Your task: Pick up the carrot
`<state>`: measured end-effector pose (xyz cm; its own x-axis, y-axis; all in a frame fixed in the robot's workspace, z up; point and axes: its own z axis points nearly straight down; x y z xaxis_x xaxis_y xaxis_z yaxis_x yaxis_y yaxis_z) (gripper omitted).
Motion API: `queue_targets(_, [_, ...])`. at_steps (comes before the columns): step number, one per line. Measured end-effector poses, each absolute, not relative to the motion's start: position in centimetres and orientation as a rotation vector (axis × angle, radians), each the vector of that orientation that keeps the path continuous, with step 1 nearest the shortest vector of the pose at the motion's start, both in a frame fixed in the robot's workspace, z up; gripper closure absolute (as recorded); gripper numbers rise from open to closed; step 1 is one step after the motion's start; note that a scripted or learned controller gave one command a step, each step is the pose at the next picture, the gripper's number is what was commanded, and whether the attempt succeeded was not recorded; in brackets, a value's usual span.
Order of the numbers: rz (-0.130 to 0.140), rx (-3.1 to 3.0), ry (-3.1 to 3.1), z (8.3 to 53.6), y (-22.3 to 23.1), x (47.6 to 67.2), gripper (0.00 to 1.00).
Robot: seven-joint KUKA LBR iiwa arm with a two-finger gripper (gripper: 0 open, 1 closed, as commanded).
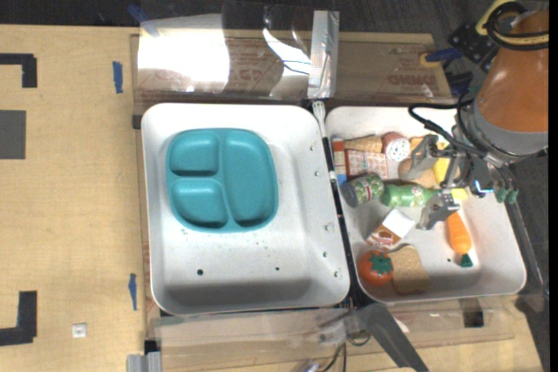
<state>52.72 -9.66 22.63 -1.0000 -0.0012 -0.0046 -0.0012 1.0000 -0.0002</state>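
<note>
I see two shallow white bins side by side on the counter (70, 187). The left bin (174, 283) holds a teal divided plate (222, 179) with three compartments, sitting toward its upper left, and I make out nothing in those compartments.

The right bin (506, 274) is crowded with toy food. Along its upper part I see a red and white carton (359, 161) lying flat and a small round white piece (398, 151) beside it. Just below lies a green can (364, 187) on its side, with a pale green piece (403, 195) to its right. Lower down there is a small white and orange packet (391, 231), a red tomato (379, 268) with a green top near the front wall, and a tan slice of bread (410, 268) touching the tomato's right side.

The carrot (459, 237) lies on the bin floor at the right, orange body up, green tip toward the front.

The hand (438, 203) hangs over the middle of the right bin, just left of the carrot. Its dark fingers look spread, with nothing between them.
</note>
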Motion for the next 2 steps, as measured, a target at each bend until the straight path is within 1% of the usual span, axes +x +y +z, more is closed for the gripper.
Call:
queue_targets(1, [0.002,-0.077,3.145,14.4,-16.0,52.1,0.00])
queue_targets(2, [-0.002,0.029,3.133,9.6,-18.4,51.4,0.00])
